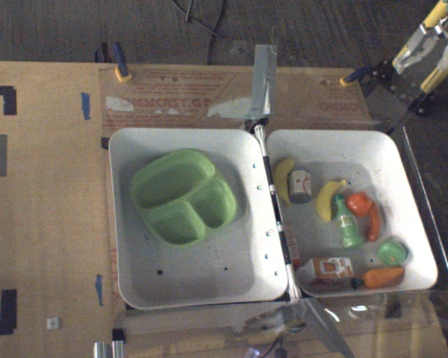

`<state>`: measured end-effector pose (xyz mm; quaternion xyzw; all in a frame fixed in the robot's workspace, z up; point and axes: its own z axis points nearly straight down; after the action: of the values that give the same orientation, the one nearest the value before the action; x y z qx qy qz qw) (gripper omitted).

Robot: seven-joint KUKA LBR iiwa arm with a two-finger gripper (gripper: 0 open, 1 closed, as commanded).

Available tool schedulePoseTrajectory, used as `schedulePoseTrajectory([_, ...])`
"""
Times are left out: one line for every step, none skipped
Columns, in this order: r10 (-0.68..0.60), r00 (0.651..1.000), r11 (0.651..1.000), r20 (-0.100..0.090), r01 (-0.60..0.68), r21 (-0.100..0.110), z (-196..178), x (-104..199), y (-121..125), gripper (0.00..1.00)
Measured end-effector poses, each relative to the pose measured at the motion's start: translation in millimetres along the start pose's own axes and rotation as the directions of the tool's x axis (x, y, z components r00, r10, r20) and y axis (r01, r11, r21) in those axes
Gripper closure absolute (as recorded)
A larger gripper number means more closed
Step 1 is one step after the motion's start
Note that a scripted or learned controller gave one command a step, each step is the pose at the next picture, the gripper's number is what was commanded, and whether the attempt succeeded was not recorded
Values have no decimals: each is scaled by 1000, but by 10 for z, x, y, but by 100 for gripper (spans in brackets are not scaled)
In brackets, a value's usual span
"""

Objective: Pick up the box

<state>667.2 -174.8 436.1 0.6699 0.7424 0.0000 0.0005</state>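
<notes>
The box (pixel 330 268) lay along the near edge of the right bin (pixel 414 200), an orange carrot (pixel 382 277) touching its right end. Farther back sat a green bottle (pixel 348 226), two bananas (pixel 328 198) and a small can (pixel 301 186). The left bin (pixel 127 259) held a green divided plate (pixel 183 197). At the far right corner, the gripper (pixel 425 39) hung above the floor; its finger state could not be told.

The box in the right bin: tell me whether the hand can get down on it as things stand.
Probably yes. The box lies flat near the right bin's front wall with nothing on top of it. The carrot lies close on its right and the wall is near, so a grasp from above looks tight.
</notes>
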Motion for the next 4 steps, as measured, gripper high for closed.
schedulePoseTrajectory([-2,1000,1000,2,2,-5,-117,7,12,100])
schedulePoseTrajectory([112,994,994,-1,-112,1,54,250,26,100])
schedulePoseTrajectory([286,958,958,1,-286,-3,0,-278,-206,100])
schedulePoseTrajectory([284,959,959,3,-284,-7,-113,-274,-194,100])
